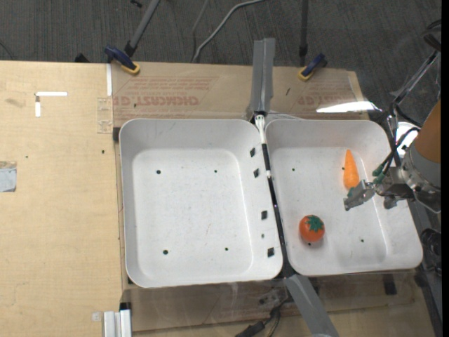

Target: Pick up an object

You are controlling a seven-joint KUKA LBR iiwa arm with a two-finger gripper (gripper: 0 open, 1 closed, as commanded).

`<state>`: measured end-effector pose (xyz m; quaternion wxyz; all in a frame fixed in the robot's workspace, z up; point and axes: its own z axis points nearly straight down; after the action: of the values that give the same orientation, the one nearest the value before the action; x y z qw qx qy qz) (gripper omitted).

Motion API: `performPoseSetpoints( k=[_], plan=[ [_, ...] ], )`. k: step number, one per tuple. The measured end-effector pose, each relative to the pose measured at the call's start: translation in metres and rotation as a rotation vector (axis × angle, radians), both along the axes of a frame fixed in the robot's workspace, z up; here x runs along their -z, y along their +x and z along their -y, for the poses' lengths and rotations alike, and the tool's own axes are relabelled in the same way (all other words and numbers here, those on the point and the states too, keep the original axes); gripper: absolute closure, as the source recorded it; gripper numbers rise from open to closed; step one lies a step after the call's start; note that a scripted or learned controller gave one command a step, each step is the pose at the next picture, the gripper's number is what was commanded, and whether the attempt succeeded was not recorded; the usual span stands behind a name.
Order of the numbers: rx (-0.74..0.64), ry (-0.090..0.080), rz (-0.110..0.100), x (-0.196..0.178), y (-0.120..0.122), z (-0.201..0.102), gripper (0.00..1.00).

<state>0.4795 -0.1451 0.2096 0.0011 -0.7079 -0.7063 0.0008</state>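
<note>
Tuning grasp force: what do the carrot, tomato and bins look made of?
Carrot: likely moulded plastic; uniform orange, smooth.
Tomato: likely plastic too; even red with a green top, too small to be sure.
Right bin: looks like thin formed white plastic; rounded corners, soft sheen.

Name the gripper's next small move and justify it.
Probably shift the gripper a little toward the far wall, over the orange carrot, then descend. It sits in the right bin just below the carrot's near end, nothing between its fingers; the tomato lies farther away.
</note>
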Motion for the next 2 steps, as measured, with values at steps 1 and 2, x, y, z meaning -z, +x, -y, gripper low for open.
performPoseSetpoints(
  k=[1, 2],
  plan=[
    [0.308, -0.001, 0.000, 0.118, 0.071, 0.003, 0.00],
    [0.177, -0.002, 0.002, 0.118, 0.161, 0.046, 0.00]
  ],
)
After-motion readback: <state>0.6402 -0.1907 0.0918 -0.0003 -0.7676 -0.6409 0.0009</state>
